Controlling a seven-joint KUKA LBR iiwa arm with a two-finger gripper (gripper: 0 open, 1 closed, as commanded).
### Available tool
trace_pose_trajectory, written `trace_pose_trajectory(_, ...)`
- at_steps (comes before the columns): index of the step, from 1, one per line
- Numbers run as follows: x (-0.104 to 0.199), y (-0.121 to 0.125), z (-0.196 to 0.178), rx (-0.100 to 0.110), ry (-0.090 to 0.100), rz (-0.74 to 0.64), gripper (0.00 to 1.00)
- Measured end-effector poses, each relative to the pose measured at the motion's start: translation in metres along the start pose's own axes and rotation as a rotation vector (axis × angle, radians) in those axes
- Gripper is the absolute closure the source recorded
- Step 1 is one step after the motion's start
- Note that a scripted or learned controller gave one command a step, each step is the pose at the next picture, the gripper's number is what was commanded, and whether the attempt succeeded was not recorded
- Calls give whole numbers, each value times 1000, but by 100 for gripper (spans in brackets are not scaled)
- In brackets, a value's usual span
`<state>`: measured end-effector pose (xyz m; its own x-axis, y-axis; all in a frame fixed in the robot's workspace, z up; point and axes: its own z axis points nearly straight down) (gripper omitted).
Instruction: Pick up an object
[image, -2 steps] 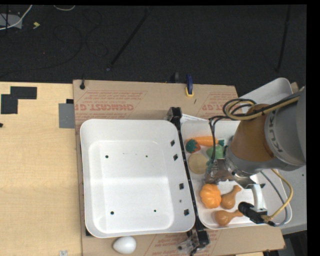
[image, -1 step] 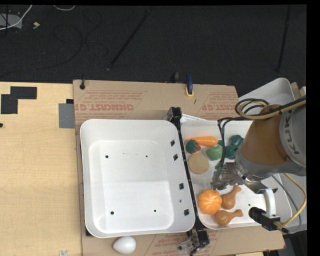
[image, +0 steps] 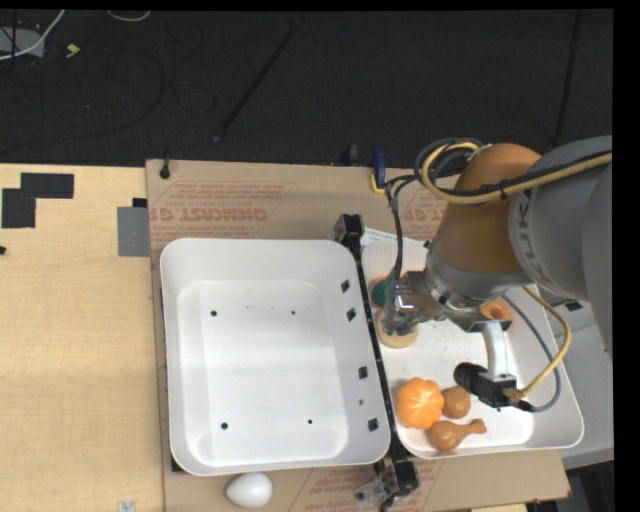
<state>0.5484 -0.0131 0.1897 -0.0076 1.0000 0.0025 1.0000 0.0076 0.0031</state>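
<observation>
Tan disc (image: 398, 337) half hidden under hand (image: 398, 312).

arm (image: 570, 215): broad smooth grey casing, matte | wrist band (image: 490, 215): rounded orange shell, glossy | cables (image: 440, 165): black and yellow, looped above the band, one more curving along the lower side | gripper (image: 400, 312): small metallic silver assembly at the arm's tip, fine detail unresolved
</observation>
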Motion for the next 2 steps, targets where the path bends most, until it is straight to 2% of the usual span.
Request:
trace_pose_trajectory(1,80,62,4,3,1,0,100)
trace_pose_trajectory(2,164,48,-231,-10,2,1,100)
